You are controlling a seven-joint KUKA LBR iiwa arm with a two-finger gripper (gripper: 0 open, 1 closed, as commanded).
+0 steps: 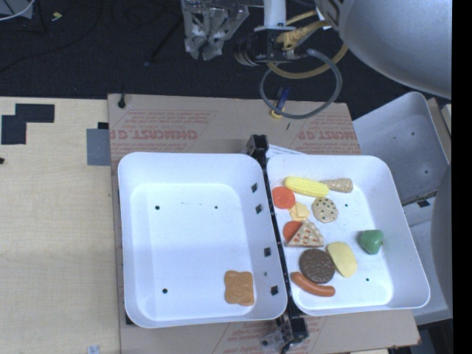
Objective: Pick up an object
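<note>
My gripper (pixel 209 45) hangs high at the top of the camera view, above and behind the bins, far from every object; nothing shows between its fingers. In the right bin (pixel 402 271) lie a yellow corn cob (pixel 306 187), a tan biscuit (pixel 338 185), an orange-red round piece (pixel 283 197), a spotted cookie (pixel 324 209), a pizza slice (pixel 304 234), a green piece (pixel 371 240), a brown patty (pixel 317 265), a yellow oval (pixel 341 258) and a sausage (pixel 313 285). The left bin (pixel 177 227) holds an orange waffle-like cracker (pixel 239 287) near its front right corner.
Both bins rest on a cardboard sheet (pixel 169 127) over the pale bench (pixel 51 227). A black clip divider (pixel 264 220) joins the bins. Cables (pixel 302 72) loop below the arm's wrist. A grey panel (pixel 402 142) stands to the right.
</note>
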